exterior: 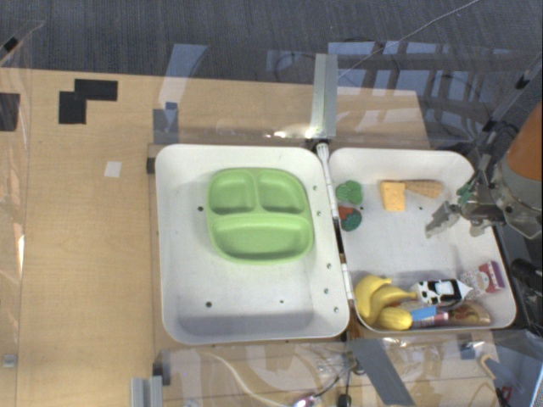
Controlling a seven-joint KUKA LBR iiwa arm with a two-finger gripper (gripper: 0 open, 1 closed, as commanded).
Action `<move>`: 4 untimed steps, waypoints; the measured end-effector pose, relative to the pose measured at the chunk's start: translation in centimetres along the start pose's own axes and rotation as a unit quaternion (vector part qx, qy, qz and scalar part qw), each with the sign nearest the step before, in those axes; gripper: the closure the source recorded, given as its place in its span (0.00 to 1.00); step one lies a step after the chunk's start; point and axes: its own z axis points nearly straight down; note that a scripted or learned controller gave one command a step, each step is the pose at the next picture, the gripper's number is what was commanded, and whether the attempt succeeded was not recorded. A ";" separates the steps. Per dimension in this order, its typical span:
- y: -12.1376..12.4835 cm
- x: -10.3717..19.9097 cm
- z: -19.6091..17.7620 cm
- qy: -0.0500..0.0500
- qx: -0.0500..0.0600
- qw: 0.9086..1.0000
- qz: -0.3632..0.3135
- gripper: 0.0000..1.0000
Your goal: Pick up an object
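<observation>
We see two white bins: the left bin (182, 227) holds one green tray (258, 214), the right bin (407, 253) one banana (379, 299), one cracker (393, 196), one cow toy (439, 292). The gripper (447, 216) hovers at the right side; whether it is spread, we cannot tell.

Grey arm (522, 172) entering from right, fingers (441, 219) low (pointing left)

Green tray (259, 214), yellow bananas (379, 301), black-and-white cow (440, 292) (white bins (182, 261) beneath)
</observation>
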 end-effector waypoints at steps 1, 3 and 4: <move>4.5 -2.1 0.3 -0.001 -0.001 0.999 0.054 0.00; 9.8 9.3 1.1 -0.001 -0.002 0.992 -0.128 0.00; 12.9 6.8 8.8 -0.002 -0.005 0.988 -0.151 0.00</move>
